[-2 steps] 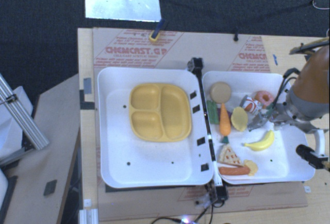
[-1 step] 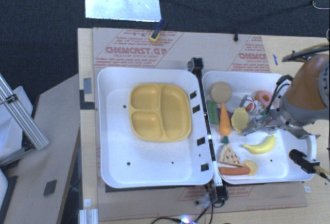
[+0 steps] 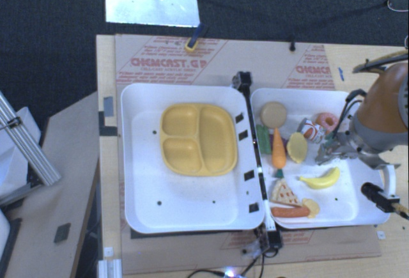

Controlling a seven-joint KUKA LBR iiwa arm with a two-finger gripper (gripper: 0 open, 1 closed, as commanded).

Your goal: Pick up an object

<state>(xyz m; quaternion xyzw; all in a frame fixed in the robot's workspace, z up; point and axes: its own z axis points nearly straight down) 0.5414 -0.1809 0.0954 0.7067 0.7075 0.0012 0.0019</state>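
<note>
My pincer hangs low in the right bin; I cannot tell its state. Nearest, just below it: banana, likely light, stiff, smooth plastic, so I'd grip across the middle of its curve. Just left: yellow lemon, rounder, may slip. Farther left, the carrot looks slim and easy to pinch.

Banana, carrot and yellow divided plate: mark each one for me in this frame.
banana [image 3: 321, 177]: camera view, middle of its curved body.
carrot [image 3: 278, 149]: camera view, middle of the orange root.
yellow divided plate [image 3: 199, 140]: camera view, central ridge between its compartments.
</note>
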